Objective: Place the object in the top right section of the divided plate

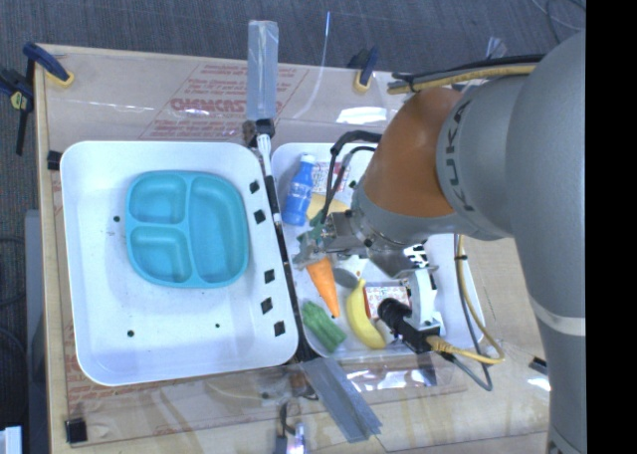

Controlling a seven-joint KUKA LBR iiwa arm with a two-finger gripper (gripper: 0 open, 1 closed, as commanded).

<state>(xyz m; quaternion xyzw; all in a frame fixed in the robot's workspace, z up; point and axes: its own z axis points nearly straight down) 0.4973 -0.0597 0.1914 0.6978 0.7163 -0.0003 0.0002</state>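
Observation:
A light blue divided plate [187, 228] lies in the left white bin [90, 273], with two small sections on its left and one long section on its right. My gripper [330, 239] is down in the right bin [299, 158], mostly hidden under the grey and orange wrist. It hovers just above the thick end of an orange carrot [323, 285]. A blue bottle [298, 193] lies just left of and behind the gripper. Nothing can be seen held.
In the right bin's front part lie a yellow banana [363, 321], a green vegetable [323, 326] and a small red-and-white packet [386, 298]. Black clips line the wall between the bins [271, 273]. The arm's bulk covers the right bin's right half, and cables trail beside it.

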